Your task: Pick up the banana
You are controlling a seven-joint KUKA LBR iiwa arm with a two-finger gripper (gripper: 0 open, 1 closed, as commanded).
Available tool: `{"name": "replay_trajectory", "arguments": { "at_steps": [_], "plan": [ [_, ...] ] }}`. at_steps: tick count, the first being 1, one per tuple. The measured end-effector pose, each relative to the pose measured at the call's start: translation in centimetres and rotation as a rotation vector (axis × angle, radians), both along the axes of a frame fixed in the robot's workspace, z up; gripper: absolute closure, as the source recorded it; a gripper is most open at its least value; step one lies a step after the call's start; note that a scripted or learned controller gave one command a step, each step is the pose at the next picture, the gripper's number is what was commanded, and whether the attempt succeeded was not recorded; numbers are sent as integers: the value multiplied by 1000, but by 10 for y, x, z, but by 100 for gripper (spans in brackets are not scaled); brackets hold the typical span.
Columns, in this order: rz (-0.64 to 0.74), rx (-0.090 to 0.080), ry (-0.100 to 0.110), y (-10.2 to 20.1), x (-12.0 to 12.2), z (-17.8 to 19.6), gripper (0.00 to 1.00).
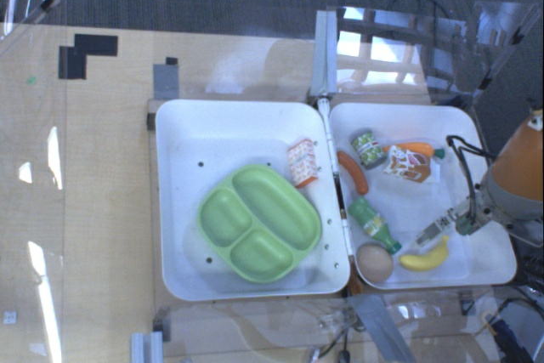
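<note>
The yellow banana lies near the front edge of the right bin, curved ends pointing up. My gripper hangs just above and slightly behind the banana, coming in from the right below the orange band of the arm. I see nothing held in it, and the banana rests on the bin floor.
In the right bin there are also a brown egg, a green bottle, a red sausage, a green can and an orange-and-white packet. The left bin holds a green divided plate and a small red-and-white packet.
</note>
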State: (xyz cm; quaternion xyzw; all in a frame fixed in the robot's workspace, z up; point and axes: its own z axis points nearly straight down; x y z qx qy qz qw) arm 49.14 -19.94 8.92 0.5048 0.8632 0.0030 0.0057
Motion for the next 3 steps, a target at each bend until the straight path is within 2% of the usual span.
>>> {"name": "replay_trajectory", "arguments": {
  "at_steps": [1,2,3],
  "plan": [
    [-34,-4,-1,7,0,0,0],
    [-63,1,1,-5,0,0,0],
    [69,-3,-2,-6,1,0,0]
  ]
}}
